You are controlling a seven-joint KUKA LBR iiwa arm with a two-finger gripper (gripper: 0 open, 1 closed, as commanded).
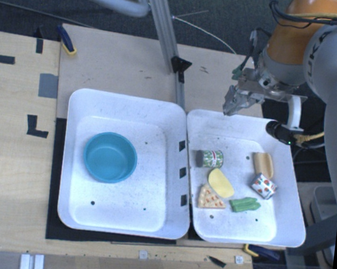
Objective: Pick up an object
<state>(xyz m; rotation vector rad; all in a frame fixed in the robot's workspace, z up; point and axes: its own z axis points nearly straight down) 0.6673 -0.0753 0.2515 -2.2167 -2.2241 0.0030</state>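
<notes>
The worktop [135, 60] is pale wood-grain board with dark tape patches at the left. Two shallow white bins with rounded corners and a speckled matte finish sit on it side by side, touching along their inner rims.

Near edge: a yellow-handled clip [258, 251] lies just below the right bin [236, 230].

Left bin [146, 213]: one blue bowl [111, 157], round, smooth plastic, upright, left of centre.

Right bin, near to far:
- Waffle wedge [210, 199], triangular, orange with a grid texture, at the lower left of the cluster.
- Green piece [244, 204], elongated and lobed, just right of the wedge.
- Yellow piece [220, 183], smooth oval, touching the top of the wedge.
- Small box [263, 186], white with red marks, tilted, near the right wall.
- Tan roll [263, 164], rounded oblong, just above the box.
- Can [212, 159], short cylinder lying on its side, green label, metallic ends, near the left wall.

All six candidate pick items lie on the bin floor, closely grouped, none lifted.

The gripper [233, 106], grey metal, hangs above the far left corner of the right bin, well apart from the items. The fingers point down and sit narrow, close together, with nothing between them. The grey arm with its orange band [304, 25] enters from the upper right.

Far side: a slanted aluminium post [166, 27] rises between the bins' far corners, and another yellow clip [67, 40] lies at the worktop's far left.
</notes>
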